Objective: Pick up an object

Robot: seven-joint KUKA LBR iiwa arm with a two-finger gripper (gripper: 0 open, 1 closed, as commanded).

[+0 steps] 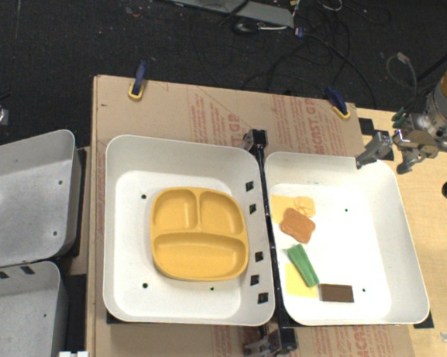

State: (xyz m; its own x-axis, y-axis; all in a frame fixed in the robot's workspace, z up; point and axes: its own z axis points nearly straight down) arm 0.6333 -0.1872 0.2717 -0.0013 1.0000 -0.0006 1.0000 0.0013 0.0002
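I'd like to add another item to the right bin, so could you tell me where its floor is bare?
The right bin is bare across its right half and top. Its left strip is crowded: orange piece, green piece, brown block. The left bin has only narrow margins around the yellow tray.

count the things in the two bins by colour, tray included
Yellow: 3 (divided tray, pale round piece, flat piece)
Orange-brown: 1 (piece)
Green: 1 (stick)
Dark brown: 1 (block)
Total: 6
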